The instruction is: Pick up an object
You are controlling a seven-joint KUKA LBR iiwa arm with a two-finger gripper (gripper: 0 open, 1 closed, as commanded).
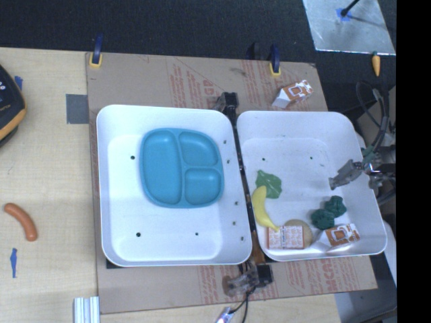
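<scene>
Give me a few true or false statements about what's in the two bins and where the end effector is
1. A blue divided plate lies in the left bin. True.
2. The banana lies in the left bin. False: it lies in the right bin, near its left wall.
3. The end effector is over the right bin's right side. True.
4. The orange sausage is inside a bin. False: it lies on the bench, left of both bins.
5. A small carton lies outside the bins, beyond the right bin. True.
</scene>
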